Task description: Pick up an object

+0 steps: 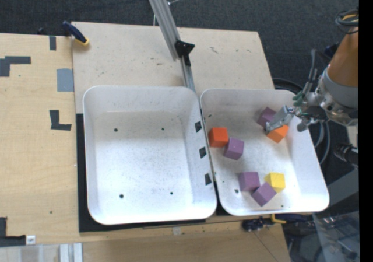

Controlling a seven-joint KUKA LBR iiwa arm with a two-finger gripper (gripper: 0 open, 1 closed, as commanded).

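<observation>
The right bin [303, 161] holds several small blocks. An orange block [218, 136] and a purple block [233, 148] lie near its left wall. Two purple blocks [249, 180] [263, 194] and a yellow block [276, 181] sit close together near the front. My gripper [276, 124] reaches in from the right over the bin's back right part. Its tip is just above a second orange block [280, 134] and beside another purple block [266, 115]. Whether it touches either block is unclear.
The left bin [93, 156] stands beside the right one, with a shared rim between them. A slanted metal rail [163, 13] crosses the bench behind the bins. A small blue and yellow item [76, 32] lies at the back left.
</observation>
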